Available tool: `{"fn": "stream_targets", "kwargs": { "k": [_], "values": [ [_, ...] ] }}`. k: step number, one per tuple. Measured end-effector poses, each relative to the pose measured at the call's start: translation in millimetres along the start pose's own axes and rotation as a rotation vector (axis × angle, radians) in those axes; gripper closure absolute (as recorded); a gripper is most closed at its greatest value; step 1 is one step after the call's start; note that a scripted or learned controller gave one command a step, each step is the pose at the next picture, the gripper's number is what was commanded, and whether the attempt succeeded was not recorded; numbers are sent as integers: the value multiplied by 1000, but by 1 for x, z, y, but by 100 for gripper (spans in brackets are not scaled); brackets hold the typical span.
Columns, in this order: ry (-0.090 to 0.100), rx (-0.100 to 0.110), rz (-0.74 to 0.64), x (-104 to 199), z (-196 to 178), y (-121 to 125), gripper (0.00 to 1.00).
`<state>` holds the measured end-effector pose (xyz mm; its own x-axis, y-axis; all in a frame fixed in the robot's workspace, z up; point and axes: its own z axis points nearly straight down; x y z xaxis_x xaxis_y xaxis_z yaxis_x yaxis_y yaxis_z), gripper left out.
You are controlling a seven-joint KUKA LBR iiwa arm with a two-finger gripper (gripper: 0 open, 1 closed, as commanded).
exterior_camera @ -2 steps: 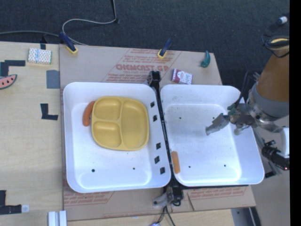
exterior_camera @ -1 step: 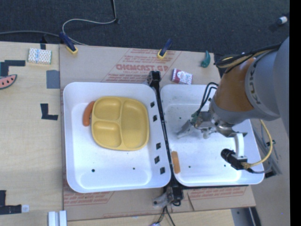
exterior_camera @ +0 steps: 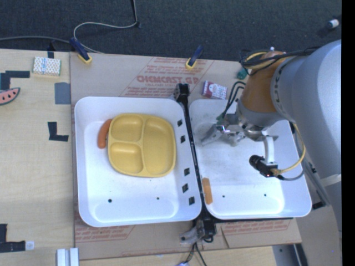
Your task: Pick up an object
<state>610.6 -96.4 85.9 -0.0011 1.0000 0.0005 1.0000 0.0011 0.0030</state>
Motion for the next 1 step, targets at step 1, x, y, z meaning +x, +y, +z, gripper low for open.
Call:
{"fn": "stream_targets", "kwargs": {
  "k": [1],
  "values": [
    [-1, 1, 0, -1, -10, 0, 100]
  ]
}}
